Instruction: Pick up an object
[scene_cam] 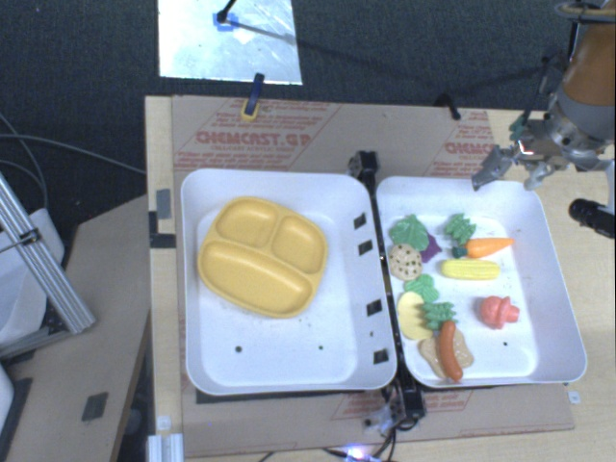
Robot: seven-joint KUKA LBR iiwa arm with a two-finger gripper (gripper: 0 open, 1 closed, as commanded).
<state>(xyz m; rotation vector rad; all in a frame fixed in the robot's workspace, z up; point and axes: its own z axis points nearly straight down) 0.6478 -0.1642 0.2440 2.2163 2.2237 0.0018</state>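
Observation:
My gripper [508, 172] hangs over the back rim of the right bin [544, 354], open, with nothing between its fingers [485, 172]. Several toy foods lie in that bin. An orange carrot [488, 247] and a yellow corn cob [470, 269] sit nearest, just in front of the gripper. A green broccoli [459, 227], a leafy green piece [411, 230] and a cookie [404, 257] lie to their left. A red piece [498, 311] and a sausage [449, 349] lie nearer the front.
The left bin [212, 354] holds a yellow divided plate [263, 255]. A black hinge strip [377, 268] runs between the bins. A shiny sheet [229, 27] lies on the dark floor behind the bench. A metal frame [38, 258] stands at the left.

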